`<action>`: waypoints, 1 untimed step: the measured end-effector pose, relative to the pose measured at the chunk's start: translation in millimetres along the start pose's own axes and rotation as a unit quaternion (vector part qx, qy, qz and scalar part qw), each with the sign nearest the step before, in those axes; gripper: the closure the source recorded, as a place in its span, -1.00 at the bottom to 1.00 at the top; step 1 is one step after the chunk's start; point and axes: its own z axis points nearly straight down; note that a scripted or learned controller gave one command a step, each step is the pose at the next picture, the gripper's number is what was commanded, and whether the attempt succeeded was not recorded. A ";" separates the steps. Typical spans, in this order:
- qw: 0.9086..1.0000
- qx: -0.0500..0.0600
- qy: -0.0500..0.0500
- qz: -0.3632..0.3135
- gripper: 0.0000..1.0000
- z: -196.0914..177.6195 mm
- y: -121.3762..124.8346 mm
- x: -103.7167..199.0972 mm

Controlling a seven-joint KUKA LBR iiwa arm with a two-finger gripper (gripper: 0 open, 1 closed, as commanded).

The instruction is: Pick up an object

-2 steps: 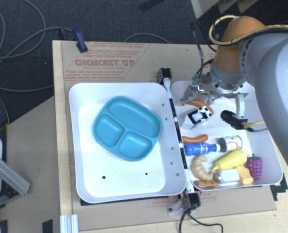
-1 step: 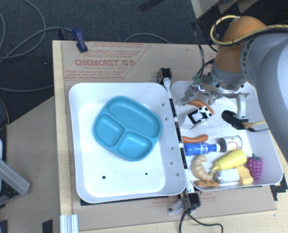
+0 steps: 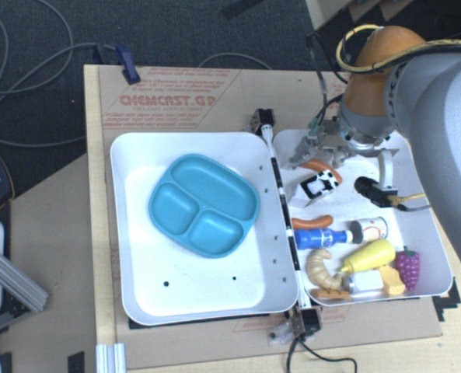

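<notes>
My gripper (image 3: 323,152) hangs low over the far left part of the right bin (image 3: 432,243). Just under it lies a small orange piece (image 3: 320,165), and right in front of that a black-and-white toy (image 3: 321,184). Whether the gripper touches either one is hidden by its own body. Nearer the front lie an orange sausage (image 3: 313,223), a blue-and-white bottle (image 3: 340,235), a croissant (image 3: 321,269), a yellow squeeze bottle (image 3: 368,255), a yellow block (image 3: 392,280) and purple grapes (image 3: 407,266).
The left bin (image 3: 137,286) holds a blue divided plate (image 3: 204,204). A black clamp (image 3: 264,119) sits at the far end of the ridge between the bins. The grey arm (image 3: 440,107) covers the right bin's far right corner.
</notes>
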 end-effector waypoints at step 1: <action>1.000 0.000 0.000 0.000 -1.00 -0.1 0.0 0.9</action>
